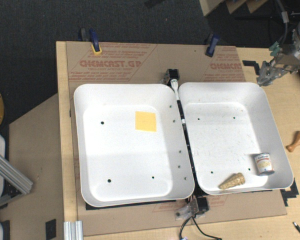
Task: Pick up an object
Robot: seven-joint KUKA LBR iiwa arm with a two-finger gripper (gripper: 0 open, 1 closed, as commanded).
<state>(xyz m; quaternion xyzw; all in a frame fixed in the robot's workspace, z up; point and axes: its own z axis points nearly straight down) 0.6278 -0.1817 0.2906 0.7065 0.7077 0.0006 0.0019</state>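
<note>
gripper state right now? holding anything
Gripper: at the upper right, beyond the right bin, with nothing between its fingers; open or closed cannot be told.

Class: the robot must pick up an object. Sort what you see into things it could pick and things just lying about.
Could pick:
flat yellow square, left bin
small white labelled can, right bin
tan cone-shaped piece, right bin

Lying about:
two blue clamps
brown printed board
</note>
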